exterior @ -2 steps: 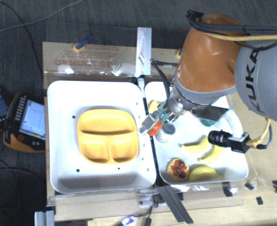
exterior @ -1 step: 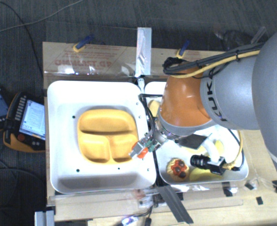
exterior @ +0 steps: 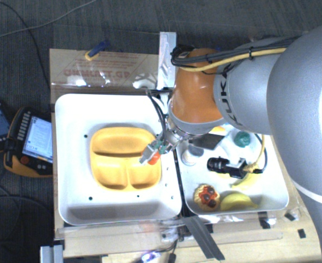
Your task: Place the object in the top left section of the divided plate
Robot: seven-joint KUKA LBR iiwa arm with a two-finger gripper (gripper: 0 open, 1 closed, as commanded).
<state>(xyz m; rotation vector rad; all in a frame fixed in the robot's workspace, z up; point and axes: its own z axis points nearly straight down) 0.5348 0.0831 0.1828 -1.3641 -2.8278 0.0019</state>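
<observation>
the grey arm (exterior: 281, 86) is reaching over the yellow divided plate (exterior: 125, 158), which is sitting in the left white bin (exterior: 73, 147). the gripper (exterior: 153, 153) is hanging at the plate's right edge, jaws pinching a small orange-red object (exterior: 154, 158). it's looking light and stiff, probably slippery; a hold across its middle seems safest.

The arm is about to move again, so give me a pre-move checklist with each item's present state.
1. Divided plate lies flat in the left bin: ok.
2. Small orange object is at the gripper: ok.
3. Object is firmly held: cannot tell.
4. Gripper is over the plate's right edge, not the top left section: not ok.
5. Top left section is free of items: ok.
6. Other items, including the banana, stay in the right bin: ok.
</observation>
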